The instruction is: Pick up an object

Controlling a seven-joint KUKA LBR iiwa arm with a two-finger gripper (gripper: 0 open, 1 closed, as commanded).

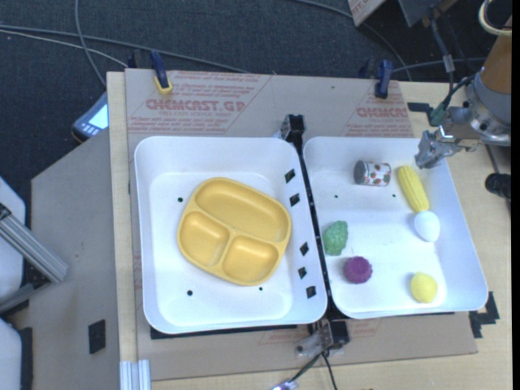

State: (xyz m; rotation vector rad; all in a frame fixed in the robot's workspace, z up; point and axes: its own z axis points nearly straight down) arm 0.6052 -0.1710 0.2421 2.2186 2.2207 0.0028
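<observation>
The right bin [382, 299] holds a small can [373, 172] on its side, a yellow corn cob [413, 188], a white egg [426, 226], a yellow lemon [423, 287], a purple ball [357, 269] and a green lump [335, 236]. My gripper [428, 151] hangs above the bin's far right corner, just beyond the top end of the corn cob, with nothing seen between its fingers.
The left bin [162, 299] holds a yellow divided plate [233, 230]. A black divider with clips [299, 210] runs between the bins. Two clamps [160, 73] hold the cardboard at the back. The arm's body [496, 96] rises at the right edge.
</observation>
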